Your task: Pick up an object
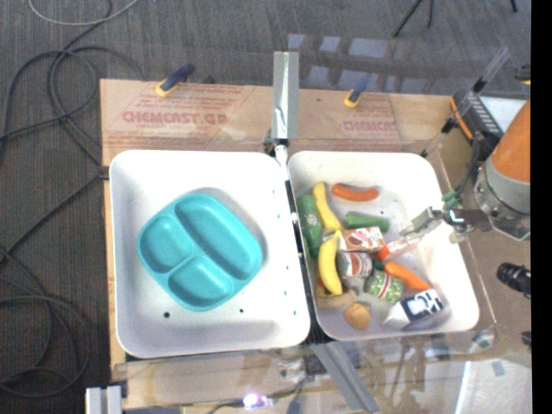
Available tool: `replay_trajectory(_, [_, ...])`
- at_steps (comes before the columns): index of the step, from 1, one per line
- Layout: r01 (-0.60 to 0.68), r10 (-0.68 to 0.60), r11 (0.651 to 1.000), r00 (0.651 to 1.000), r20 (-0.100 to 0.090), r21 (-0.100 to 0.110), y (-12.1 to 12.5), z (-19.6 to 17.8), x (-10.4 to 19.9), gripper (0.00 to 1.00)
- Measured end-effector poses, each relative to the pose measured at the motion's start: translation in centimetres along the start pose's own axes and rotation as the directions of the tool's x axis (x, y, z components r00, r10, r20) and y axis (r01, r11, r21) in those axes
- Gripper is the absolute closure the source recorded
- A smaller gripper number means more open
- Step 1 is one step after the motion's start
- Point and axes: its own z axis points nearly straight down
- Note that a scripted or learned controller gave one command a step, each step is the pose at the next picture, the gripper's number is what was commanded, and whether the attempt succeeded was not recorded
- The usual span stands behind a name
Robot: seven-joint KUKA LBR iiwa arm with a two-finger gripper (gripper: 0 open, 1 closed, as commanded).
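Two white bins are sitting side by side on the tabletop. A teal divided plate (201, 248) is lying in the left bin (125, 317). Toy foods, among them a banana (329, 264) and a carrot (405, 276), are crowding the right bin (457, 304). Gripper (423, 222) is hovering near that bin's right edge, fingers spread, gripping nothing.

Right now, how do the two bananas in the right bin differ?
The upper banana is slimmer and lies near the bin's top left; the lower banana looks thicker and sits nearer the middle, beside the cans. The upper one runs diagonally; the lower one runs more vertically. Both are yellow and curved.
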Motion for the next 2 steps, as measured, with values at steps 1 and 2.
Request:
replay_trajectory(1, [0.234,-0.234,0.972,0.972,0.001,-0.004,-2.7,9.4,-1.4,0.00])
replay_trajectory(2, [0.180,-0.180,0.983,0.984,0.011,-0.019,-2.2,10.4,4.4,0.00])
